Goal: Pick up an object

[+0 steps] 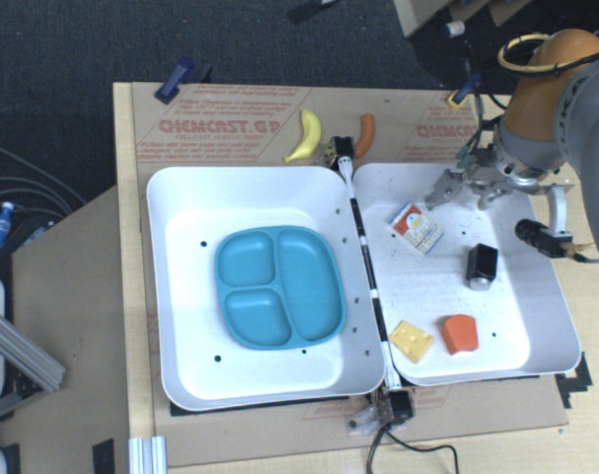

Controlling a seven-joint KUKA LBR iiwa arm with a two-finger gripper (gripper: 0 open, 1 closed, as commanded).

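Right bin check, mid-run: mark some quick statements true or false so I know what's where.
1. The blue divided plate lies in the right bin. False: it lies in the left bin.
2. The cheese wedge sits beside the orange block. True.
3. The banana lies inside a bin. False: it lies on the bench behind them.
4. The pincer is over the right bin's far side. True.
5. The black object lies in the right bin. True.

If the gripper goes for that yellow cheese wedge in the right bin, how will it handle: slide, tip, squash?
The cheese wedge lies flat on its broad face, so it probably won't roll or tip. The bin floor looks smooth, so a push would likely slide it toward the near wall. Its tapered sides may let it squirt out of a pinch; it looks like a light toy.
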